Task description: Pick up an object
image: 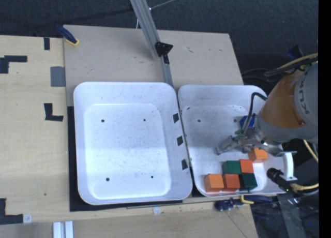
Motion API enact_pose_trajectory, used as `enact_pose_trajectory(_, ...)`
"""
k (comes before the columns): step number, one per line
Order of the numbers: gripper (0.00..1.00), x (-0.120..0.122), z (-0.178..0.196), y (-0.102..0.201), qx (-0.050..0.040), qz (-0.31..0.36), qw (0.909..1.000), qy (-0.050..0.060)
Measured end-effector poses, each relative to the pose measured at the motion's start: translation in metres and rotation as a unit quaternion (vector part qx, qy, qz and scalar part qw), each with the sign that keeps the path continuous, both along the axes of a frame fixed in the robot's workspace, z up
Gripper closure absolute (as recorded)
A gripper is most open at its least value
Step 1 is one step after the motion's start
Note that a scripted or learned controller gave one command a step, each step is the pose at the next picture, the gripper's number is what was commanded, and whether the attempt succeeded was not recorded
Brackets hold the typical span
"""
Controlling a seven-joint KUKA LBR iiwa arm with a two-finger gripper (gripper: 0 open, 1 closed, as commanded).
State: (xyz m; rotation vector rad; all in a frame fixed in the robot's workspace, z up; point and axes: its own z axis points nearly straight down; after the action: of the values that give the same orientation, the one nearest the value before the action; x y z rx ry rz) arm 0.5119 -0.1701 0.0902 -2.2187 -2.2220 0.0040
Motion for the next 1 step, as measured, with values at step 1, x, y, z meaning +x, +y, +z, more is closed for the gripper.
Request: enact_pose_trajectory(1,1.00,0.0002,0.0115,0.0007,0.0013,0.000,1.0000,0.000)
